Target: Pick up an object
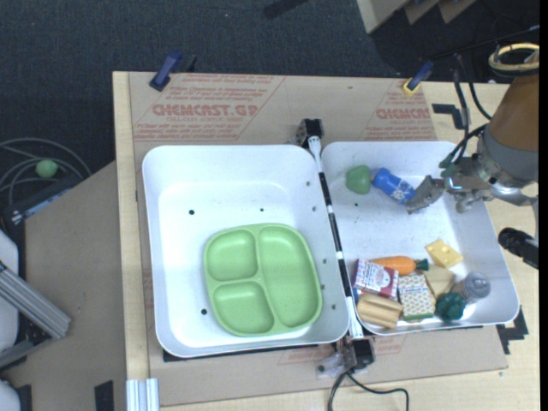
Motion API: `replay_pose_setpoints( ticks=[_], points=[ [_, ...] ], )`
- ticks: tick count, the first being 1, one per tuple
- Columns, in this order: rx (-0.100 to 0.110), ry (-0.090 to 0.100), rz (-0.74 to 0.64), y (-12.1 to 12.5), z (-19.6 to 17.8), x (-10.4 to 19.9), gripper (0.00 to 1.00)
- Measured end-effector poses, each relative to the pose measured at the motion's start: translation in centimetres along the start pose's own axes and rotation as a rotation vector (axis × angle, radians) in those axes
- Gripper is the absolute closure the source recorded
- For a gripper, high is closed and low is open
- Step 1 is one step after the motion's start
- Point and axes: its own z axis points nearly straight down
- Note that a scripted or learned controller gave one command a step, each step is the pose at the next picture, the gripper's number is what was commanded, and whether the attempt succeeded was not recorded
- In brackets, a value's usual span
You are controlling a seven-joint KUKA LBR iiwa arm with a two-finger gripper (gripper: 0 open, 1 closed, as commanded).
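Gripper hangs, metal fingers apart and empty, beside a blue cylindrical can.

Divided plate in left bin; toys in right bin

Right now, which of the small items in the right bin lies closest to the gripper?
The blue can, lying beside the green ball near the bin's far end, just left of the gripper. The other items cluster at the near end.

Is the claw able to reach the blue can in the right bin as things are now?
Probably yes. The claw hovers just right of the blue can, with nothing between them. Only the green ball lies close, on the can's far left side, so the approach looks free.
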Motion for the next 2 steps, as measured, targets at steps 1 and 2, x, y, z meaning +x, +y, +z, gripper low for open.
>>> replay_pose_setpoints(
  ticks=[1, 2],
  points=[
    [0.001, 0.0, 0.0, 10.6, 9.3, 5.0, 0.0],
    [0.0, -0.001, 0.001, 10.7, 10.7, 6.4, 0.0]
  ],
)
